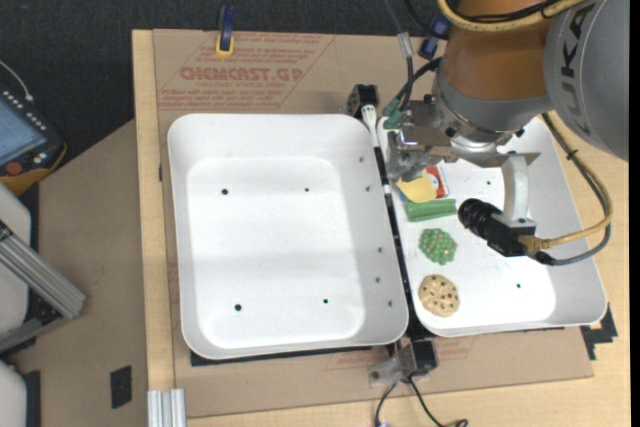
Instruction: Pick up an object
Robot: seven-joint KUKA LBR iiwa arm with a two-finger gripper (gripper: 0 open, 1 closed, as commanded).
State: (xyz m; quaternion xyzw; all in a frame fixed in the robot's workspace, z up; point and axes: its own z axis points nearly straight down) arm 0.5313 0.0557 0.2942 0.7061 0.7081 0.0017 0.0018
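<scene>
Gripper [408, 153] of mine hung low over the right bin's [560, 300] upper left corner, at about two o'clock from the view's centre, its metal parts just above a small pile of toy food. Whether it was wide or narrow, I could not tell; my own wrist and the orange band [505, 5] above it covered too much of it.

Going left to right: the left bin [200, 315] lay at nine o'clock on the brown cardboard sheet [250, 65], which bore red printed lettering and a blue clip [226, 30] at its far edge, near eleven o'clock. The two bins sat touching side by side, a row of dark dots along their shared rim.

In the right bin, the yellow piece [418, 187] lay just beneath my gripper, with a bit of red at its right side. Touching it at six o'clock was the green block [432, 209], its long axis running roughly from nine to three o'clock, the right end tipped slightly up the view. Below that, at about five o'clock from centre, sat the round green knobbly piece [437, 244], and further toward six o'clock the round cookie [439, 295], speckled with dark chips. A black cylinder [490, 225] on my arm, with its cable, hung over the bin at three o'clock from the green pieces.
</scene>
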